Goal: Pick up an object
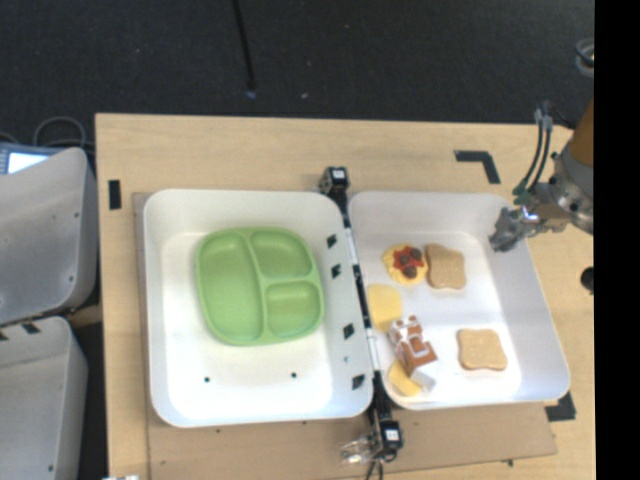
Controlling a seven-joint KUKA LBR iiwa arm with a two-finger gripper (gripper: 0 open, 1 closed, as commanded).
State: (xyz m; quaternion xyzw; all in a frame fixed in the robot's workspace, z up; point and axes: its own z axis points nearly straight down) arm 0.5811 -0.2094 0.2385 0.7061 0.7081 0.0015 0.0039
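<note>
The right bin (520, 298) holds several toy foods: a small pizza with red topping (406, 263), a bread slice (446, 268), a second toast slice (482, 350), a yellow round piece (383, 303), a brown and white block (411, 344) and a yellow wedge (404, 380). My gripper (507, 230) hangs over the bin's upper right rim, to the right of the bread slice and apart from every food. Nothing shows between its tips.
The left bin (170, 368) holds a green divided plate (260, 286). A black clip (334, 179) sits at the top of the seam between the bins, another fitting (380, 438) at the bottom. Grey equipment (40, 238) stands at the far left.
</note>
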